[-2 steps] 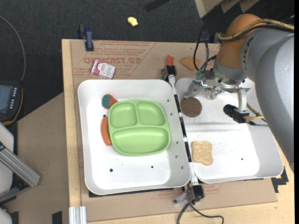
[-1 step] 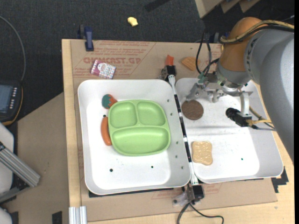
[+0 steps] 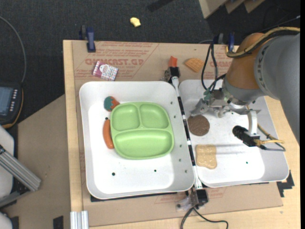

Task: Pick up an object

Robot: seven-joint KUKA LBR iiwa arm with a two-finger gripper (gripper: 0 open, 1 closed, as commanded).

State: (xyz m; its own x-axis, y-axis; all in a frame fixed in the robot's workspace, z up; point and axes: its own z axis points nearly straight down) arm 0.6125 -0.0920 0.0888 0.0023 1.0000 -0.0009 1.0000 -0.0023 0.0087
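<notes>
In the right bin (image 3: 267,168) a round brown patty (image 3: 198,125) lies near the left wall, and a tan slice of toast (image 3: 207,156) lies in front of it. My gripper (image 3: 210,106) hangs low over the bin's back left part, just behind and to the right of the patty, and I see nothing held in it. The left bin (image 3: 95,175) holds a green divided plate (image 3: 141,130). An orange sausage-shaped piece (image 3: 107,133) lies along the plate's left edge. A small teal and red object (image 3: 111,103) sits at the plate's back left corner.
Behind the bins, a pink and white packet (image 3: 105,70) and a tan biscuit-like piece (image 3: 194,64) lie on the cardboard. An orange-topped clamp (image 3: 172,68) stands at the divider's far end. A small yellow scrap (image 3: 135,21) lies on the dark floor.
</notes>
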